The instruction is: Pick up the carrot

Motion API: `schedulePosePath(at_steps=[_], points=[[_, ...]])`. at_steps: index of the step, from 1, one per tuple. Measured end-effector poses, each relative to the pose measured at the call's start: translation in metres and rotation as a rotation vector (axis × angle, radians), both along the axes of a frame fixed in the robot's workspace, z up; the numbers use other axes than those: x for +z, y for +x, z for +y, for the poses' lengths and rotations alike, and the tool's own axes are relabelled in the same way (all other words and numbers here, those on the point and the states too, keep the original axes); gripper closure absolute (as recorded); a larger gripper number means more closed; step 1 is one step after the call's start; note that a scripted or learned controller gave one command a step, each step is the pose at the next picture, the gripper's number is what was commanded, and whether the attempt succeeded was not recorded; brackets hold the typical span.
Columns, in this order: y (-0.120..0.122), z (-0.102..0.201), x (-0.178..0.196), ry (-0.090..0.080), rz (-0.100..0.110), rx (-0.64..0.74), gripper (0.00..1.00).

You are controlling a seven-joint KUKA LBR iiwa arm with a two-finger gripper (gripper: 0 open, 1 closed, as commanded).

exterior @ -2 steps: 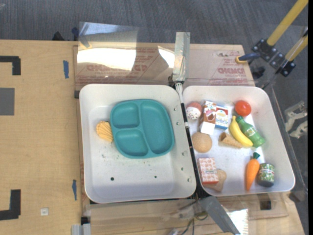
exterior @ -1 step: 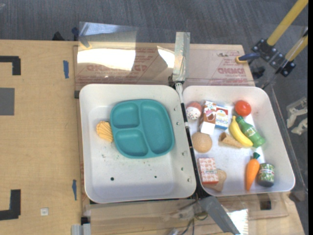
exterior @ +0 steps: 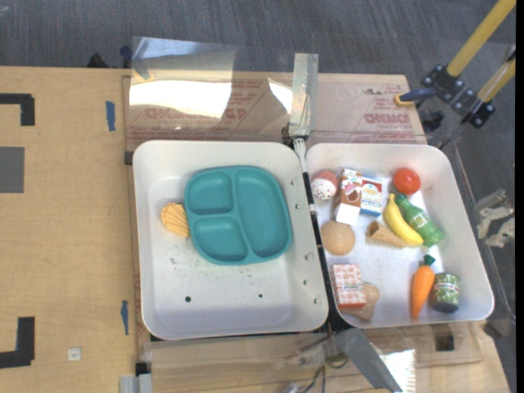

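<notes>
Nearest along the front rim of the right bin [exterior: 471,313]: red carton [exterior: 348,285] with a tan round piece [exterior: 370,295] against it, then the carrot [exterior: 421,290], then a dark round item with a green top [exterior: 446,291].

Carrot lies flat on the bin floor near the front right corner. Orange tip toward the near rim, green leaves [exterior: 428,261] toward the far side, axis slightly tilted. Dark round item just beside it on the right, apparently touching. Bare floor on its left.

Handling, judged: looks like moulded toy food, so probably light, stiff and smooth. Tapered body likely to slide out toward the tip if pinched low. Best hold across the thicker orange part just below the leaves, closing across the width. Little room for a finger on the crowded side.

Farther back: bun [exterior: 337,237], cone [exterior: 385,234], banana [exterior: 401,219], green bottle [exterior: 422,224], cartons [exterior: 358,195], tomato [exterior: 406,180].

Left bin [exterior: 155,301]: teal divided plate [exterior: 237,214], shell-shaped piece [exterior: 174,218] at its left edge.

Gripper: opening and contents cannot be told.
</notes>
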State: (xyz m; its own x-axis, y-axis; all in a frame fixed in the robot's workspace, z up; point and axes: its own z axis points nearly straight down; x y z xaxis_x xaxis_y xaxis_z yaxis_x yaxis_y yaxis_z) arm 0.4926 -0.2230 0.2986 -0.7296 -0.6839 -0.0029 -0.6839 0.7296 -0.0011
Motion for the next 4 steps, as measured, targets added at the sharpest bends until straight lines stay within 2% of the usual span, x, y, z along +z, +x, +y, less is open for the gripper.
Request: schedulePosePath(at_steps=[3,4], points=[[0.007,0.001,0.036,-0.003,-0.029,-0.007,1.00],[0.054,0.001,-0.014,0.000,-0.002,0.112,1.00]])
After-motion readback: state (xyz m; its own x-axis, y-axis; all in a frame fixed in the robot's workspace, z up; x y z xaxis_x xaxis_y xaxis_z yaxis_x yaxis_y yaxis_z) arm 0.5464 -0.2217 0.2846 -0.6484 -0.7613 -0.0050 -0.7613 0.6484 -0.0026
